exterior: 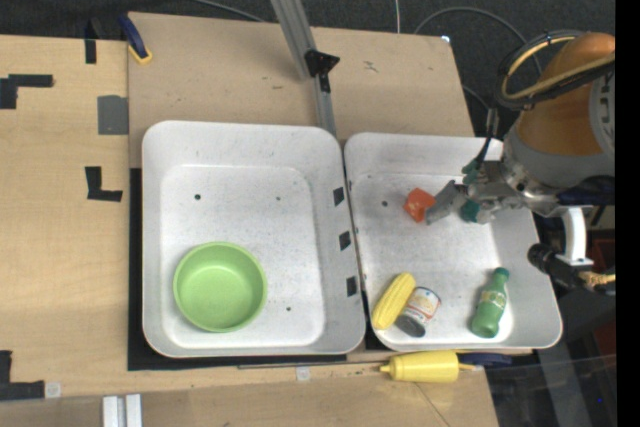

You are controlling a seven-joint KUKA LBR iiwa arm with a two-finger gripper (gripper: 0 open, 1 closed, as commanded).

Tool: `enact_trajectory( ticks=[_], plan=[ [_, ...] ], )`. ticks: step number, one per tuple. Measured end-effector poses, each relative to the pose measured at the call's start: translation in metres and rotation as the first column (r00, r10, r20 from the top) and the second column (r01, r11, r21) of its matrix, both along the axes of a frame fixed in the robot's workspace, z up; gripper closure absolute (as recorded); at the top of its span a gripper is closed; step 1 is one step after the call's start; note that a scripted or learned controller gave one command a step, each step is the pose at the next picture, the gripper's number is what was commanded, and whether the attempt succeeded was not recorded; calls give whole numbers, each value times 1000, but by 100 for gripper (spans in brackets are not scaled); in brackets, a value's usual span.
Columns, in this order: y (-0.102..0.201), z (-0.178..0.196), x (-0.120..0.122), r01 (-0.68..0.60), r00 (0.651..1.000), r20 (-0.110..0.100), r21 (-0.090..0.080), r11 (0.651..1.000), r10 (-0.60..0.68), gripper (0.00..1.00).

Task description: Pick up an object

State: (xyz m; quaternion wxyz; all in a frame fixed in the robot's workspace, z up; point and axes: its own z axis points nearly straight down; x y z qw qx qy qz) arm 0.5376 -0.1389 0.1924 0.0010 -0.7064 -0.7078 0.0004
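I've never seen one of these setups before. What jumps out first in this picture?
Probably the bright green bowl, sitting alone in the front left corner of the left bin. Next comes the big grey and orange arm reaching in from the right, its hand low in the right bin beside a small orange block. Along that bin's front edge lie a yellow corn cob, a small can and a green bottle.
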Motion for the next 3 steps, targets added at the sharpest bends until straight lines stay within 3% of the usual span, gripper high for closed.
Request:
enact_trajectory(
  ticks=[1,2,3],
  plan=[
    [0,0,0,0,1000,0,0,1000,0,0],
    [0,-64,2,1,1000,-6,0,1000,-1,0],
    [0,-103,3,1,1000,2,-2,1000,-1,0]
  ],
)
